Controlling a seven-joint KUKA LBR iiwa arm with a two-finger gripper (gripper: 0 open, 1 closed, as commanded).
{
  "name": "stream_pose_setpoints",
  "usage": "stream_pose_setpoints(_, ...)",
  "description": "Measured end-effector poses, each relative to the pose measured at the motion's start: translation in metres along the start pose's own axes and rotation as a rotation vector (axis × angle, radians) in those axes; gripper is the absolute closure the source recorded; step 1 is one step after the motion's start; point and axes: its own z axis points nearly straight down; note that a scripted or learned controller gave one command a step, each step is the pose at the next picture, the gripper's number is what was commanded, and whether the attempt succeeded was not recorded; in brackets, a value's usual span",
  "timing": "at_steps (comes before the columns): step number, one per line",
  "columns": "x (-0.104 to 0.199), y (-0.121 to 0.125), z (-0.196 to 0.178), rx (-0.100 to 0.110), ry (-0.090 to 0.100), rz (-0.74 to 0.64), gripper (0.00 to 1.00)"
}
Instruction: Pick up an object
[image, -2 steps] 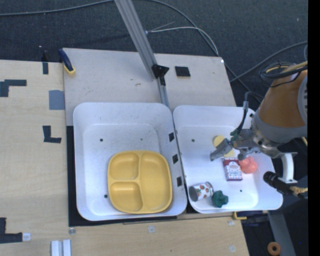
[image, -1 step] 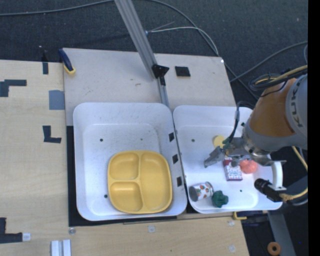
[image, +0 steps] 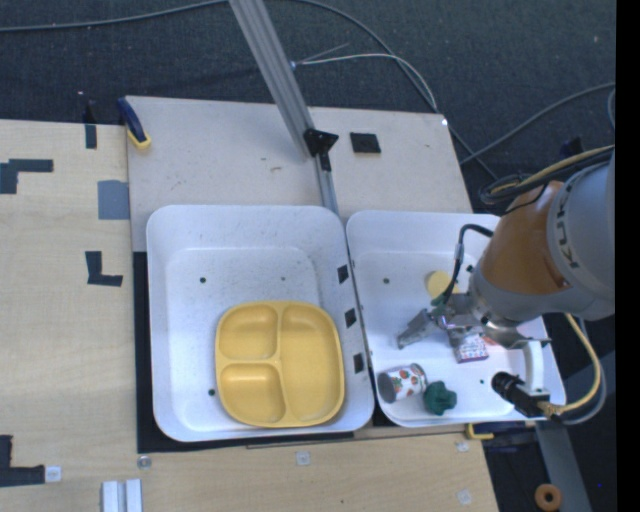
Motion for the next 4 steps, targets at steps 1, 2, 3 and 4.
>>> stream_pose_setpoints(1,0.001,0.001,0.013,-0.006,-0.001,-0.001,0.00)
stream_pose_setpoints(2,0.000,0.002,0.002,-0.011,-0.003,-0.002,1.00)
stream_pose_setpoints(3,0.003,-0.005,-0.056,-0.005,-0.001,-0.001,1.00)
stream_pose_setpoints(4,0.012,0.002,-0.110,-0.007,-0.001,-0.002,1.00)
